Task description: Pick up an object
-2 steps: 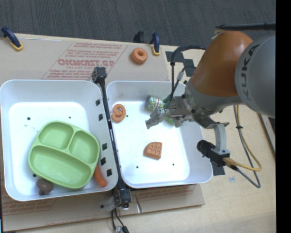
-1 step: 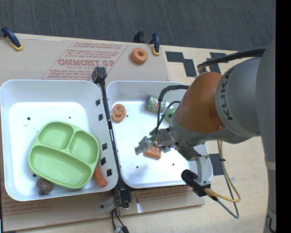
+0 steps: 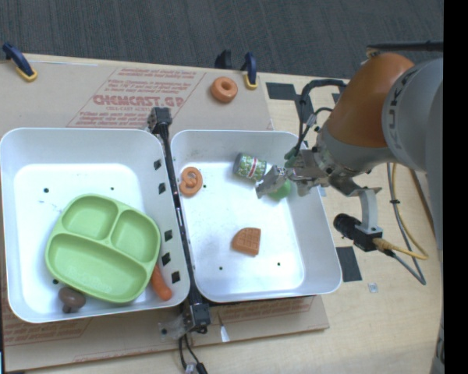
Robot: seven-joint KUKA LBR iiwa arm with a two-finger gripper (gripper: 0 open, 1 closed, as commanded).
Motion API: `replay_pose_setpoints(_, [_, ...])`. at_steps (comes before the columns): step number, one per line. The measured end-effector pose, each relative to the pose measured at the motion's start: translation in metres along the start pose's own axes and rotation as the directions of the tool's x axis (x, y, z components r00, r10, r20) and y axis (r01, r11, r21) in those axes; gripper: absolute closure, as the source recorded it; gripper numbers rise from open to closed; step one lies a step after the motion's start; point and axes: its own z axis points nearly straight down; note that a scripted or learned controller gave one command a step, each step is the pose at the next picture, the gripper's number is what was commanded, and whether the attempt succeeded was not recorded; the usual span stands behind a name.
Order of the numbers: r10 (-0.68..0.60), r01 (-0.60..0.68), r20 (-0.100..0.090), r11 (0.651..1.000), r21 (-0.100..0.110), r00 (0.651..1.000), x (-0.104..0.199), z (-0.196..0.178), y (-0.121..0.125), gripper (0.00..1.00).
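Pincer (image 3: 271, 185) is low in the right bin (image 3: 316, 275), near its upper right wall, just beside the small can (image 3: 250, 166). Can't tell from this angle whether it's apart, together, or clamped on anything. A green item (image 3: 278, 191) sits right at the tip, touching or nearly so; contact is unclear.

The can is the likeliest target. It lies on its side, long axis running roughly upper-left to lower-right, with the lower-right end pointing toward the pincer.

Risks from here:
- A can on its side rolls. An off-centre close, or a nudge from the tip, probably sends it across the bin floor.
- The green item is crowded against the tip, so the close could catch both things, or neither cleanly.
- The bin wall is close behind the wrist, leaving little room to re-approach.

Other candidates in the same bin: an orange ring (image 3: 190, 180) near the left wall and a brown wedge (image 3: 247, 241) mid-floor, both well apart from the pincer.

The left bin (image 3: 19, 150) holds a green divided tray (image 3: 101, 247).
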Motion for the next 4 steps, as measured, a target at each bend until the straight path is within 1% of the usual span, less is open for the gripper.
replay_pose_setpoints(1, [-0.002, 0.002, -0.001, 1.000, 0.002, 1.000, -0.035, 0.111, -0.001, 0.00])
replay_pose_setpoints(2, [-0.005, 0.005, -0.001, 1.000, 0.002, 1.000, 0.026, 0.111, 0.043, 0.00])
replay_pose_setpoints(3, [-0.007, 0.007, 0.000, 1.000, 0.002, 1.000, 0.026, 0.101, 0.043, 1.00])
replay_pose_setpoints(4, [-0.002, 0.002, -0.001, 1.000, -0.001, 1.000, 0.043, -0.010, -0.006, 1.00])
